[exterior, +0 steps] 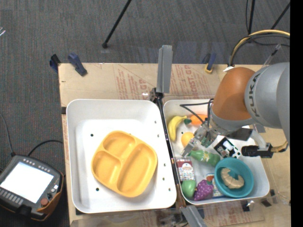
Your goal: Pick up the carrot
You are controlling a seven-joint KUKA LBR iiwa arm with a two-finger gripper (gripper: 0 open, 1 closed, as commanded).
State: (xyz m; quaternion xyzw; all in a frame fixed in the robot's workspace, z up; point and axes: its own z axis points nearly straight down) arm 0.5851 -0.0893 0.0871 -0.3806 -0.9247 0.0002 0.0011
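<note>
The carrot point(198, 119) is an orange piece with a green tip, lying at the back of the right bin point(263, 176). The arm's orange band hides part of it. My gripper point(194, 144) hangs low in the right bin, just in front of the carrot. It sits over a yellow lemon point(186, 137) and right beside a green bottle point(206, 156). Nothing shows as held in the gripper.
A banana point(174, 125) lies left of the carrot near the bin's left wall. In front are a red box point(185, 170), a green fruit point(188, 188), purple grapes point(203, 189) and a teal bowl point(234, 177). The left bin point(80, 126) holds a yellow divided plate point(124, 162).
</note>
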